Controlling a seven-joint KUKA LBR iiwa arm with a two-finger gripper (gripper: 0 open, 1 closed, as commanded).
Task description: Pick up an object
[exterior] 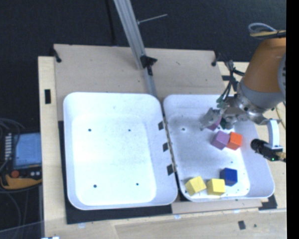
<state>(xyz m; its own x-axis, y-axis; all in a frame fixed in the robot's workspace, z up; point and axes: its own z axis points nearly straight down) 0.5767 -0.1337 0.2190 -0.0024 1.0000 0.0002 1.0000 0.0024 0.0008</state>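
— Nearest, in the right bin (254, 183)?
— Two yellow blocks (205, 185), blue block (229, 176), bunched against the front wall.
— Further back?
— Purple block (220, 139) touching orange block (234, 140), just below the claw (214, 119); grip impossible to tell. Nothing seen held.

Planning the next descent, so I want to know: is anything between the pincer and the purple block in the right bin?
Nothing visible does. The pincer hovers just up-left of the purple block. The orange block touches the purple one's right side, away from the pincer.
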